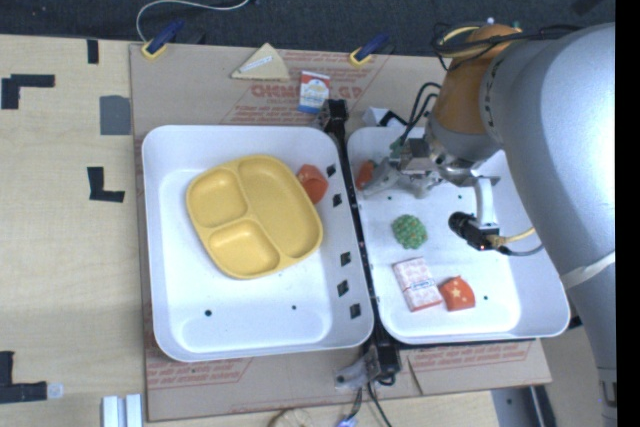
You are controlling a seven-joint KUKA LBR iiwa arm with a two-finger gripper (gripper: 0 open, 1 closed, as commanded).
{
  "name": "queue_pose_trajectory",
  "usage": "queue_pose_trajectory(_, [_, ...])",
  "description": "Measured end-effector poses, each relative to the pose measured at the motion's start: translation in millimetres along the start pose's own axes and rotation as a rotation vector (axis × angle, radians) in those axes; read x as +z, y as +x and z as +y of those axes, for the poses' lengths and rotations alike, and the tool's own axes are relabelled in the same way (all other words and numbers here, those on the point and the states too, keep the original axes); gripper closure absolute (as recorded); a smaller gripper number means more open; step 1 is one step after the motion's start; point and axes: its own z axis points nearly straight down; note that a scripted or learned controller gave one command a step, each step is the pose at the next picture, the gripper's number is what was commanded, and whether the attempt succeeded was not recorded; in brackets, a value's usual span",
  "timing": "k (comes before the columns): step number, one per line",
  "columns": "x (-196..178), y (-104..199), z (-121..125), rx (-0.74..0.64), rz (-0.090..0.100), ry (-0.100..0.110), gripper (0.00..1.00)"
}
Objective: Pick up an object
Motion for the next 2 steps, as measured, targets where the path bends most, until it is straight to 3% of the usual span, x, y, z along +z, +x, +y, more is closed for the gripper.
queue_pose_trajectory(1, [0.9, 0.8, 35.9, -0.001, 0.0, 0.003, 0.0])
queue_pose_trajectory(2, [-8.9, 0.7, 35.8, -0.002, -0.003, 0.004, 1.0])
